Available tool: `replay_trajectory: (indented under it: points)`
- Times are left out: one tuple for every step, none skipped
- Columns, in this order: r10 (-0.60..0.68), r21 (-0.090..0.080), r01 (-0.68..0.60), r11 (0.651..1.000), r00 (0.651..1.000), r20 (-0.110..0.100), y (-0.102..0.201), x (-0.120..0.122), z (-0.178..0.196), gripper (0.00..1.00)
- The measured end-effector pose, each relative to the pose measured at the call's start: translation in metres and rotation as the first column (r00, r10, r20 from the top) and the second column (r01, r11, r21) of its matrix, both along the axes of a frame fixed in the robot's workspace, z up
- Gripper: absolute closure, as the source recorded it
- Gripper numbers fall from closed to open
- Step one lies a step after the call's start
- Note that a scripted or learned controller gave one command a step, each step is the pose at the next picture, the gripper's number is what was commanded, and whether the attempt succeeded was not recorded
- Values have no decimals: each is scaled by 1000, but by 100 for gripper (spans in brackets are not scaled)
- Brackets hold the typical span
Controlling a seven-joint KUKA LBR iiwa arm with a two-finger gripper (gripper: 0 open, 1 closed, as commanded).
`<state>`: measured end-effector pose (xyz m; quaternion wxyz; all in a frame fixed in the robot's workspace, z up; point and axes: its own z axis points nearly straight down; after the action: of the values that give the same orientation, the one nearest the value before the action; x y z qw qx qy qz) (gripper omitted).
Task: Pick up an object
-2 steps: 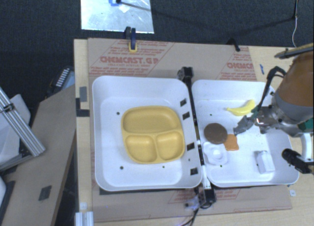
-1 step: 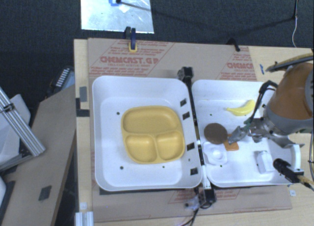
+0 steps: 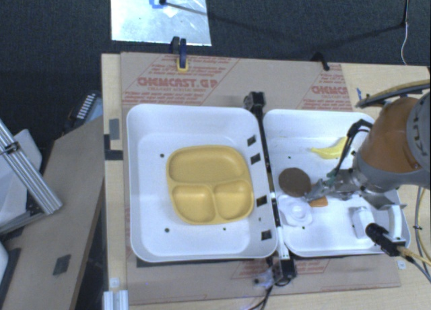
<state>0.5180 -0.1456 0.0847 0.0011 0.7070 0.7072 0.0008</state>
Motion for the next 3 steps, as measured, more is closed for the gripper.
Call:
replay_trajectory:
  points:
    - [3, 0, -3, 1000, 1000, 6, 1, 2, 13, 100]
    - [4, -2, -4, 1000, 1000, 5, 1, 10, 77, 100]
    - [4, -2, -4, 1000, 1000, 5, 0, 12, 131, 100]
